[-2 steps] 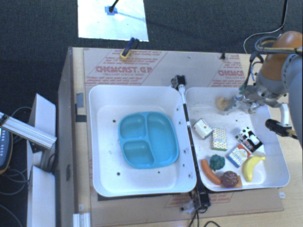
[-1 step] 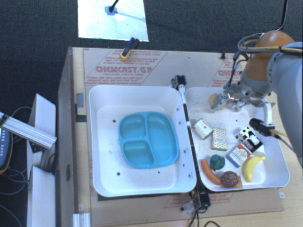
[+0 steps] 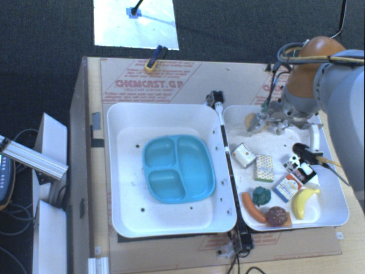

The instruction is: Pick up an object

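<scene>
My gripper (image 3: 267, 122) hangs low over the back of the right bin (image 3: 336, 210), below the orange wrist band. A small tan object (image 3: 250, 120) lies just left of it; whether they touch I cannot make out. Further forward in that bin lie a white block (image 3: 244, 154), a green patterned box (image 3: 264, 167), a black-and-white cow toy (image 3: 301, 164), a blue and orange box (image 3: 287, 187), a banana (image 3: 304, 201), a carrot (image 3: 252, 207), a dark green broccoli piece (image 3: 262, 195) and a brownish-red fruit (image 3: 278, 216).
The left bin (image 3: 122, 153) holds a blue divided plate (image 3: 178, 169). A ridge (image 3: 226, 158) separates the two bins. The grey arm (image 3: 342, 96) covers the right bin's far right corner. A yellow-handled tool (image 3: 154, 59) lies on the board behind the bins.
</scene>
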Controlling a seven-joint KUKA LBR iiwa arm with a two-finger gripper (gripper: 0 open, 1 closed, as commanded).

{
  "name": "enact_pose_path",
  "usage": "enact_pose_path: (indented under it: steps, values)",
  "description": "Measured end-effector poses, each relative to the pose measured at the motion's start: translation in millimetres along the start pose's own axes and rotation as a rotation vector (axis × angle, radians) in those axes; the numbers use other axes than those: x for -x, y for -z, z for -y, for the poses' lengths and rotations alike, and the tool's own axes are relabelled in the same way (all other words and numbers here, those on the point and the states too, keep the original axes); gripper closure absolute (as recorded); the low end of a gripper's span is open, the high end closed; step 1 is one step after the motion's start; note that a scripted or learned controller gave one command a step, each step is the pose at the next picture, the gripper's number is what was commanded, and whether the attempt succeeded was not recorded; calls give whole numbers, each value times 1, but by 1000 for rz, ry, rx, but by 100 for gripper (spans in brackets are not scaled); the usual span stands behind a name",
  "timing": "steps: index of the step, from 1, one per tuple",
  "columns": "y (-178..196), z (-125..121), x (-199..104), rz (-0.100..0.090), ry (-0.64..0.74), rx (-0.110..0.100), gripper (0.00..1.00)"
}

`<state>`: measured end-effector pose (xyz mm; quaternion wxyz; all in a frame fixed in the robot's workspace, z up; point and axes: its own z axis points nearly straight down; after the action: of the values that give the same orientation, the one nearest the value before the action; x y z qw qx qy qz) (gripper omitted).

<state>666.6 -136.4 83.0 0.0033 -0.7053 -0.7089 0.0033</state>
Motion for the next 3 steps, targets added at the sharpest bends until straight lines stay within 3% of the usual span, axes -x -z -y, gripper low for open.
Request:
enact_pose_path:
  steps: [3]
  values:
    - [0, -1, -41, 0, 0, 3, 0]
